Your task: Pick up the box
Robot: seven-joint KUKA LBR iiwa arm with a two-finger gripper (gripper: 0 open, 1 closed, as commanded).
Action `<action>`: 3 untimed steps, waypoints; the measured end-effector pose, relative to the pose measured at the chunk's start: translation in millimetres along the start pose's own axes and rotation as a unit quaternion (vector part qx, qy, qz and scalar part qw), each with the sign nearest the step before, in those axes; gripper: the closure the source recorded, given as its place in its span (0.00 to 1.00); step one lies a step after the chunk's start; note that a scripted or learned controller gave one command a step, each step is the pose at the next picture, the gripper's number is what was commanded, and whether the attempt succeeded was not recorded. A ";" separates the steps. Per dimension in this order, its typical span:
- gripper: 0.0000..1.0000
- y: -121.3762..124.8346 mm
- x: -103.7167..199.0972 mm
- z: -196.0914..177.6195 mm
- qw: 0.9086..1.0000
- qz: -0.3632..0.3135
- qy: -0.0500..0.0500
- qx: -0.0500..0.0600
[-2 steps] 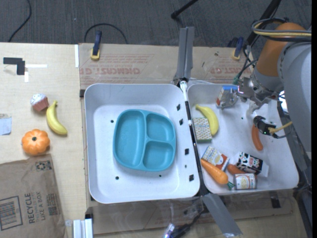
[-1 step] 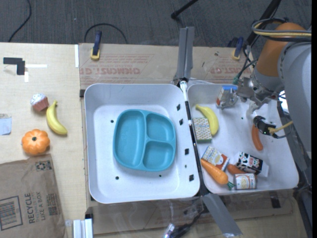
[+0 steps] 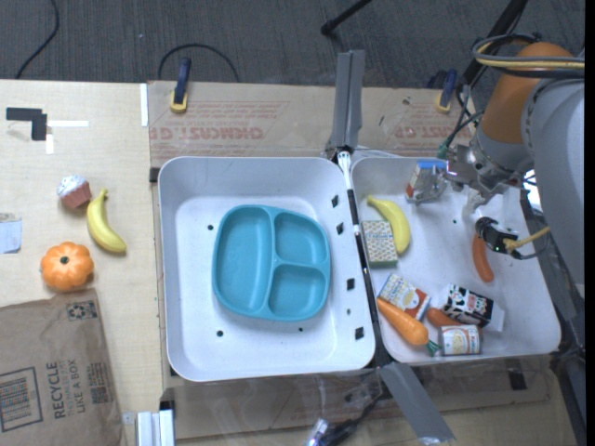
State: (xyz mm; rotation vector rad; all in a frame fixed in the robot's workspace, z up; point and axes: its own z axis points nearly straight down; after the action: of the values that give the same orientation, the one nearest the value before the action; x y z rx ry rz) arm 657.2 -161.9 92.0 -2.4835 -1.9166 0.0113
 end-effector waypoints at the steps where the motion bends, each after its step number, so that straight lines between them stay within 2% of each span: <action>1: 0.00 0.0 0.0 0.0 1.000 0.000 0.000 0.000; 3: 0.00 0.0 0.0 0.0 1.000 0.000 0.000 0.000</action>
State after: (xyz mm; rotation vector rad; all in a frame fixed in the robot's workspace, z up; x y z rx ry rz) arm 657.2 -161.8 92.0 -2.4836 -1.9166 0.0113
